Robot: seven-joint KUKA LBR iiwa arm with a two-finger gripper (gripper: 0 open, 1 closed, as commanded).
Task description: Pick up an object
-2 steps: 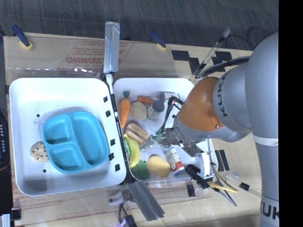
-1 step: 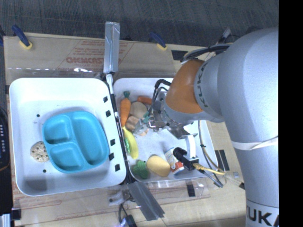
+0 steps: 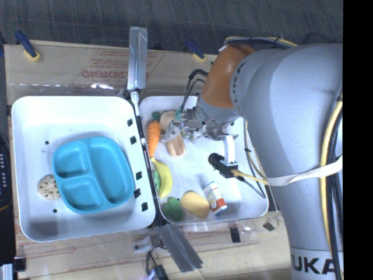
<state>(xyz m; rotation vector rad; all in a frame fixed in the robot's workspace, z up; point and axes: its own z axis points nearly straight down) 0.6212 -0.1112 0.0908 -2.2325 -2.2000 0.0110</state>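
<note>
One thing matters most to me here: the small tan, rounded bread-like piece [image 3: 175, 147] lies just below the metal two-finger gripper [image 3: 182, 127], near the upper left corner of the right white plastic bin [image 3: 252, 206], its long axis running roughly up and down the bin. I cannot tell how the gripper is set; the wrist clutter hides it. A smooth orange plastic carrot [image 3: 152, 139] lies along the bin's left wall, beside that piece. A glossy yellow banana [image 3: 164, 178] curves below it. Near the bottom edge sit a knobbly green toy [image 3: 173, 207], a smooth yellow lemon-shaped fruit [image 3: 195, 203] and a small white bottle [image 3: 214, 196]. I judge a short descent suffices.
</note>
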